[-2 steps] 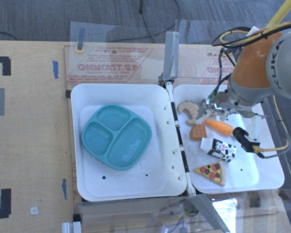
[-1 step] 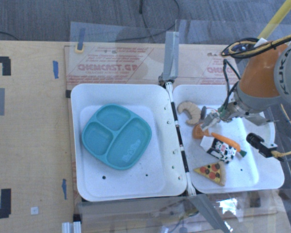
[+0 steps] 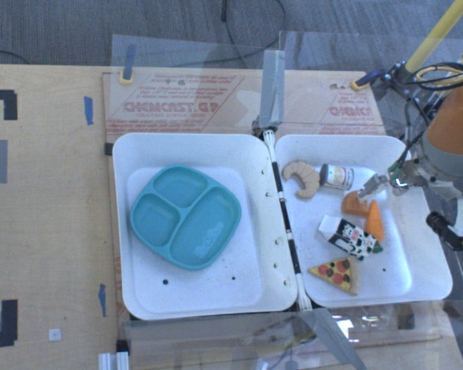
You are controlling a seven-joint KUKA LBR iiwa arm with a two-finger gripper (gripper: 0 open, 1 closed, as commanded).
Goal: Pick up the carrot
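The gripper (image 3: 380, 185) hangs low over the right bin (image 3: 428, 280), reaching in from the right edge, its pale metal fingers pointing left toward the toys — and from this angle I cannot tell whether they are spread or closed, the tips being small and blurred against the white floor. Nothing shows between them. Just below and to the left of the tips lies the carrot (image 3: 376, 222), a short orange cone, broad end up near the gripper and tapering to a point downward, tilted a little; its top end sits very close to the fingertips, though contact is not clear. Beside it on the left is another orange piece (image 3: 354, 204), wedge-like, hard to name. Touching the carrot's lower end is a small black-and-white carton (image 3: 348, 237), and below that a pizza slice (image 3: 336, 274) with red spots. Further up the bin, a tan croissant (image 3: 302, 177) lies next to a small bottle (image 3: 336, 176) on its side. Behind the gripper, the arm's orange band (image 3: 454, 126) is cut off by the frame edge. Across the divider, the left bin (image 3: 135, 287) holds a teal divided plate (image 3: 186, 216).
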